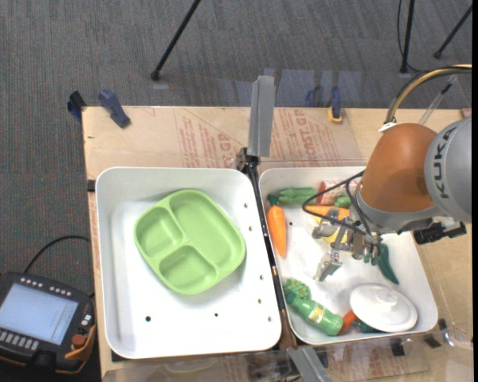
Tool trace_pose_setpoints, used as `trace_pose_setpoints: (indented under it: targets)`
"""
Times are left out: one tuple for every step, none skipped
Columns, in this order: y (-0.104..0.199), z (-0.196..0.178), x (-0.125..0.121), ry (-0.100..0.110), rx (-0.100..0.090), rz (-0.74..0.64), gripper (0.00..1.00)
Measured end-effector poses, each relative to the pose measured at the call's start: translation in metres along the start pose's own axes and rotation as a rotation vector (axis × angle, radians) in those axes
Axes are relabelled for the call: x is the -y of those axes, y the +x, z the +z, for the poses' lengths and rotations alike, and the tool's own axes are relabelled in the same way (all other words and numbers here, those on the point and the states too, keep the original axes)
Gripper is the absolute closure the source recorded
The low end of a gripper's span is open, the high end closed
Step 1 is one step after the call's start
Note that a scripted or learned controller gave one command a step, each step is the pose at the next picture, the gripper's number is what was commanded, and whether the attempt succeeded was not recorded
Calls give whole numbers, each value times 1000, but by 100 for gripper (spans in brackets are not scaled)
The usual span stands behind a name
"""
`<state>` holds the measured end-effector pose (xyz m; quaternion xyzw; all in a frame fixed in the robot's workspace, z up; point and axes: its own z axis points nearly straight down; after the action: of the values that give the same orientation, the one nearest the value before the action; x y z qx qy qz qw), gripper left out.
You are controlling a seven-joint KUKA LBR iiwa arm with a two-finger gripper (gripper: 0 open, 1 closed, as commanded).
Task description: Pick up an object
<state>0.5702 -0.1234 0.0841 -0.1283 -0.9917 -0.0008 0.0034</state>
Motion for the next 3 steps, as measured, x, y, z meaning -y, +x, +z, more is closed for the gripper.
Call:
trace_pose_setpoints:
  targets:
    - [-55,-1,-53,0,1,-20,0]
    - [-9,-1,94,2,2,-2,0]
    - [-9,-7,90,-3,-3,-6,100]
